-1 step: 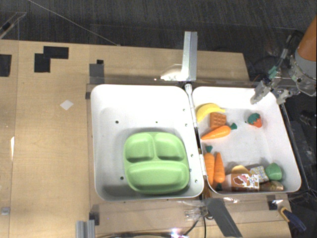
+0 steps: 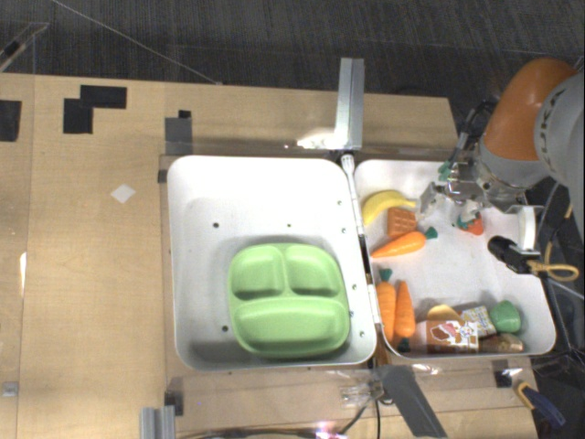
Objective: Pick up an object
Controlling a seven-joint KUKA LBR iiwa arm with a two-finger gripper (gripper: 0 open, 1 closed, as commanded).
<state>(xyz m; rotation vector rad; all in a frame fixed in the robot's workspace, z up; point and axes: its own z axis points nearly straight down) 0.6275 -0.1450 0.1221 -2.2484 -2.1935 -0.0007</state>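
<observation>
Our end effector (image 2: 454,193), grip state unclear, hovers at the right bin's (image 2: 545,311) far side; we should centre over one carrot (image 2: 399,244).

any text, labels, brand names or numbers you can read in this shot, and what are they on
None can be read.
The bottle lying at the near edge of the right bin has a brown and white label with print on it, but it is too small and blurred to make out.
The green divided plate in the left bin, the carrots and the gripper show no lettering.
</observation>
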